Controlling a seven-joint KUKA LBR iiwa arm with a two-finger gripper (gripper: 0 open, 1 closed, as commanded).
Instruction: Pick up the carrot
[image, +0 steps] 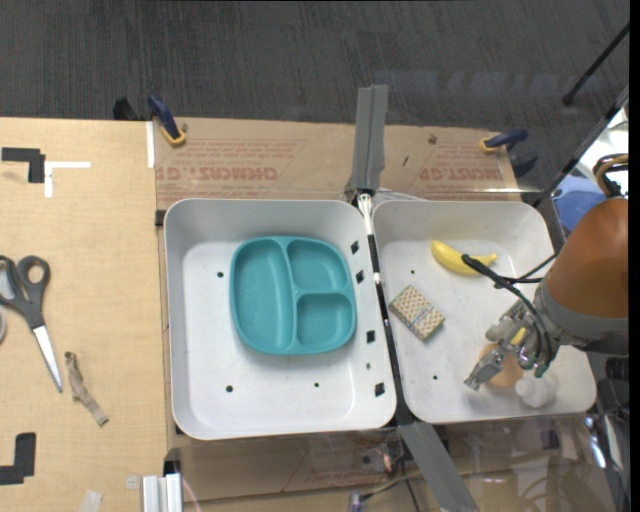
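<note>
One gripper (497, 366), on the grey arm (590, 285) with its orange band, entering from the right edge of the frame; it sits low over the lower right corner of the right bin (420, 400). Whether it is open or closed cannot be told: its metal parts, wires and a green spot overlap in a small tangle.

One carrot (508, 377), tentative: a pale orange shape directly under and just beside the gripper, largely covered by it. Its outline and any contact with the gripper cannot be made out.

One white lumpy object (536, 392), just right of and below that shape, near the bin's lower right wall; identity unclear.

One black cable (515, 285), running from the arm's body up and left toward the banana. The arm's bulk hides the bin's right wall.

Right bin, further contents:
- one banana (453, 257), yellow, in the upper middle of the bin, well apart from the gripper;
- one small patterned box (418, 312), lying tilted at the bin's centre left.

Left bin (190, 330), contents:
- one teal plate (295, 295) with three compartments, each bare, centred slightly toward the top.

One grey bar (370, 135) rising from the seam between the bins toward the top of the frame.

Two blue clamps (168, 120), at the top corners of a printed cardboard sheet (250, 165) behind the bins.

One pair of scissors (30, 305), at the left edge on the bench (80, 250), partly cut off; one small strap-like scrap (85, 390) below them.
</note>
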